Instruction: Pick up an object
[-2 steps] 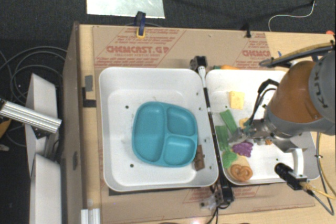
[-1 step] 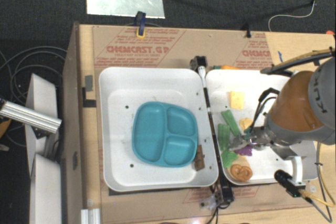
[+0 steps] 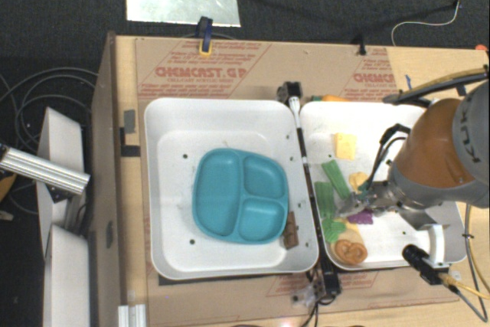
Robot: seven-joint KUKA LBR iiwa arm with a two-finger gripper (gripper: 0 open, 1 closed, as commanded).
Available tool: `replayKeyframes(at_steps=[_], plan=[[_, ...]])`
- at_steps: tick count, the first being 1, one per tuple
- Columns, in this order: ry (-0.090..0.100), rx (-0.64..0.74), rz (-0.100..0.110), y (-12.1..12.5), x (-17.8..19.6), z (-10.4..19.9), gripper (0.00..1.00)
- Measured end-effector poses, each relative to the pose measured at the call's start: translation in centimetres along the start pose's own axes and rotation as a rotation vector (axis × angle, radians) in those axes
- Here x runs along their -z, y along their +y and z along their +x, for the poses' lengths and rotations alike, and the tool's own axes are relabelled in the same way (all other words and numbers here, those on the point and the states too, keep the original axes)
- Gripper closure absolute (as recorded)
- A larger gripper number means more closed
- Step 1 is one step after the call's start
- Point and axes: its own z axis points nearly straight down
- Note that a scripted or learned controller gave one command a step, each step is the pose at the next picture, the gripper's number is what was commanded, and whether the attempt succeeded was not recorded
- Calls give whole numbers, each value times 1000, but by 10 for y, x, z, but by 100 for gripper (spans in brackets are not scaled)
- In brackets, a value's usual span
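Cardboard-lined surface (image 3: 230, 65), 2 bins; my claw (image 3: 358, 202), grip unreadable, hovers over purple piece (image 3: 361, 217): I'd descend straight, centred.

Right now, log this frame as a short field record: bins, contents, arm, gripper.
left bin: teal divided plate; small brown item at its right edge
right bin: yellow block, green pieces, purple item, pretzel-like item
arm: over right bin
gripper: low among the green and purple items; grasp not discernible
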Motion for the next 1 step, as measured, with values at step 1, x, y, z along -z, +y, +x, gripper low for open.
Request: replayKeyframes(at_steps=[1], plan=[[-1,11,-14,86,96,53,100]])
